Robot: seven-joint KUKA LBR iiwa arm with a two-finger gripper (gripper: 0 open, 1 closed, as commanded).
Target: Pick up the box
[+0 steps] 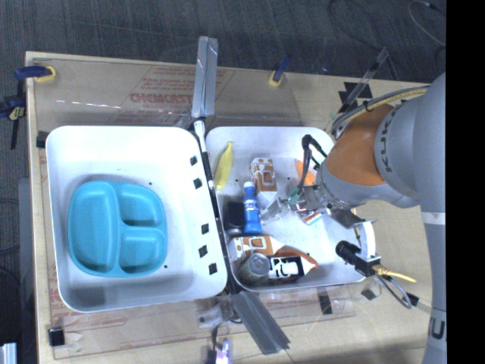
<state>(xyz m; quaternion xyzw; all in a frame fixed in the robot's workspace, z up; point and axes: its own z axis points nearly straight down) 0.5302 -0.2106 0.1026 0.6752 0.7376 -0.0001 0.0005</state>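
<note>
A small brown and white box (263,173) stands in the right bin (333,275), near its far side. A second orange and white box (252,243) lies near the bin's front. My gripper (290,204) hangs low over the middle of the right bin, just right of a blue bottle (251,208) and below-right of the small box. A small red and white item (311,216) lies just right of the gripper, under the wrist. Nothing visibly sits in the gripper.
The right bin also holds a yellow banana (223,165), a black object (233,214), a metal can (258,265) and a dark carton (286,267). The left bin (61,146) holds a blue divided tray (117,227).
</note>
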